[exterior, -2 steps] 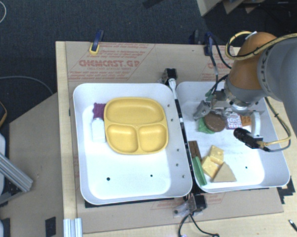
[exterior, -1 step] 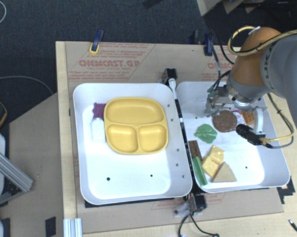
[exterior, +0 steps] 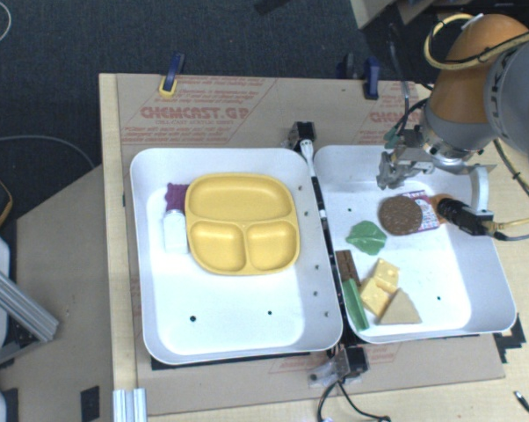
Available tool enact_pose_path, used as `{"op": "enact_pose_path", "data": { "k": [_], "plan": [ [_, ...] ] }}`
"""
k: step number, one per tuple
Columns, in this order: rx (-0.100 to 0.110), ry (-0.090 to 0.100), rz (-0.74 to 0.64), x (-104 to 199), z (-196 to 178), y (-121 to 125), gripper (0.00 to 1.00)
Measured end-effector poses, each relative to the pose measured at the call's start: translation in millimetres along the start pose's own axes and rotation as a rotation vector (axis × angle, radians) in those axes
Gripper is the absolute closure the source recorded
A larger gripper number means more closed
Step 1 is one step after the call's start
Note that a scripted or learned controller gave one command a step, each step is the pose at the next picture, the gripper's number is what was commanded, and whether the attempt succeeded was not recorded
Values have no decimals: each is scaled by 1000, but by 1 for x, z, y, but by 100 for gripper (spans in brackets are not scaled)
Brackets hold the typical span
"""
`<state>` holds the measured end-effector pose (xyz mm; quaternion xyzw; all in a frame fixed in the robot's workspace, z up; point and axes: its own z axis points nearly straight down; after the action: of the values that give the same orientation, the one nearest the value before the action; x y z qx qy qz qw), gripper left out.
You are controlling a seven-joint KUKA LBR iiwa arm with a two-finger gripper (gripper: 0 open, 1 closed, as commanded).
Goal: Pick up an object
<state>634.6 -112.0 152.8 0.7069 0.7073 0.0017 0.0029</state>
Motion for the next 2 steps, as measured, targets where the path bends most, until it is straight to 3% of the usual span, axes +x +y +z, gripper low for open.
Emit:
{"op": "enact_pose_path", "data": {
  "k": [1, 2],
  "plan": [
    [-2, -1, 0, 0, -65, 2, 100],
    [2, 0, 0, -1, -73, 3, 100]
  ]
}}
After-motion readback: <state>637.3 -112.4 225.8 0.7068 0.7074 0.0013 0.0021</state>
